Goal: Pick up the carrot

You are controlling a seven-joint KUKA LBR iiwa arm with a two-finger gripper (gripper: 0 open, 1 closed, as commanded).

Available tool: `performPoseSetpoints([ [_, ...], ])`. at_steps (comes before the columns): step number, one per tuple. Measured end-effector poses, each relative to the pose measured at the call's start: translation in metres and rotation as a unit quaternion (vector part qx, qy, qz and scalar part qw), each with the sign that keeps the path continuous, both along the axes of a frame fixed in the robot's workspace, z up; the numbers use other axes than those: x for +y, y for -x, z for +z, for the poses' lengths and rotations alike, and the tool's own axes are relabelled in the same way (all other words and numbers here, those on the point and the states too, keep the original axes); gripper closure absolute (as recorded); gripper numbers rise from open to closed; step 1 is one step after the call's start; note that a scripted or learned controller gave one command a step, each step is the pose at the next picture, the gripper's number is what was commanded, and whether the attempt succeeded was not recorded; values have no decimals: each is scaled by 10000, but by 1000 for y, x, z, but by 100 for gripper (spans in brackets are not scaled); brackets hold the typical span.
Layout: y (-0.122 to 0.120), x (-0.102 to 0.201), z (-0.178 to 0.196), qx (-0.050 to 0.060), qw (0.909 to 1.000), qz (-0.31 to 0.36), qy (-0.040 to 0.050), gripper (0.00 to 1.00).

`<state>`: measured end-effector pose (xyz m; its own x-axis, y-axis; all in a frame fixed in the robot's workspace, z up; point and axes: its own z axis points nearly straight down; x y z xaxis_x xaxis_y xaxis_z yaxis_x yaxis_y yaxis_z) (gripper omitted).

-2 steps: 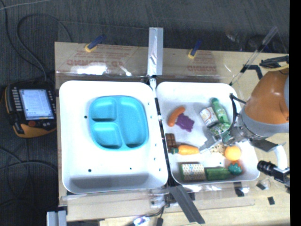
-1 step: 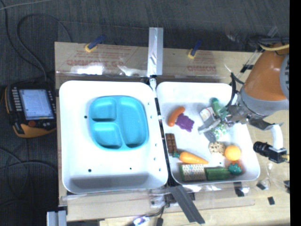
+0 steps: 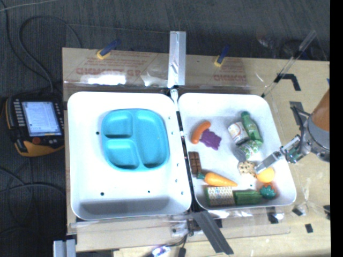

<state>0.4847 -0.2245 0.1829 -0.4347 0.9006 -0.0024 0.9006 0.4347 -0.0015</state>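
The carrot (image 3: 218, 179), orange and tapering to a point on the right, lies flat near the front of the right bin (image 3: 225, 101), just behind a striped can (image 3: 220, 196). My gripper (image 3: 268, 163) reaches in over the bin's right rim, well to the right of the carrot. It hangs low above a small orange fruit (image 3: 266, 175) and a spotted cracker (image 3: 246, 168). I see nothing held in it.
The right bin also holds an orange sausage (image 3: 201, 131), a purple grape bunch (image 3: 211, 140), a green bottle (image 3: 251, 127), a tin (image 3: 236, 131), a chocolate bar (image 3: 194, 163) and a green vegetable (image 3: 252, 196). A blue divided plate (image 3: 134, 138) sits in the left bin (image 3: 86, 159).
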Motion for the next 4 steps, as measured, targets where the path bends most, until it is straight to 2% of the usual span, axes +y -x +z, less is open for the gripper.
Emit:
performPoseSetpoints([
  [1,-47,38,-59,8,9925,-1219,-24,0],
  [2,-1,1,-17,3,9993,362,-5,0],
  [3,0,52,-52,3,9934,1148,-13,0],
  [4,0,106,-12,0,9710,2393,-7,0],
])
